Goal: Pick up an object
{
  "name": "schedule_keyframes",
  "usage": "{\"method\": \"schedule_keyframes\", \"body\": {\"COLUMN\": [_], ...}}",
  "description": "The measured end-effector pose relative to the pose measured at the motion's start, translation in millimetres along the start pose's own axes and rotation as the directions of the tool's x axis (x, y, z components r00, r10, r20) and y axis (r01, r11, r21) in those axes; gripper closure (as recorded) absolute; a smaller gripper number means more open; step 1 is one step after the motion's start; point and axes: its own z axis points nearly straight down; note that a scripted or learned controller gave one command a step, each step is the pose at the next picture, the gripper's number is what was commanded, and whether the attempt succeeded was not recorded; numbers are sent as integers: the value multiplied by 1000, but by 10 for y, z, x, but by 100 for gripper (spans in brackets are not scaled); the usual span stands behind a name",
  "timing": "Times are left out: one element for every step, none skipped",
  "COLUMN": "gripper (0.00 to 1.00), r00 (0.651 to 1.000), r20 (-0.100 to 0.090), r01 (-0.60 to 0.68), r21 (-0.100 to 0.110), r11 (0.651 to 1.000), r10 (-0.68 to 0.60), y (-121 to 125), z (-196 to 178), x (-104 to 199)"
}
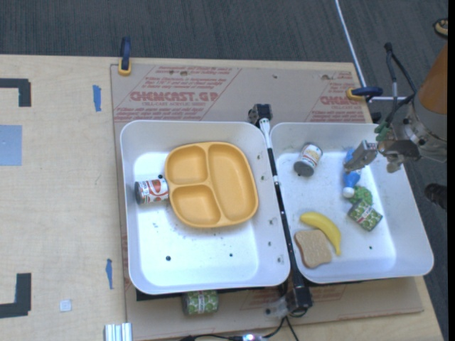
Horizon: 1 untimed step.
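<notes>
The gripper is seen spread, with nothing between its fingers, above the right bin. A blue bottle lies just below it. It should be straddled squarely and fully before closing.
</notes>
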Motion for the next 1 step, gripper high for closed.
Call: {"method": "schedule_keyframes", "body": {"gripper": [0], "r00": [1000], "r20": [0], "r01": [-1], "r21": [1], "r11": [1000], "r10": [1], "y": [151], "z": [1409], "x": [-29]}}
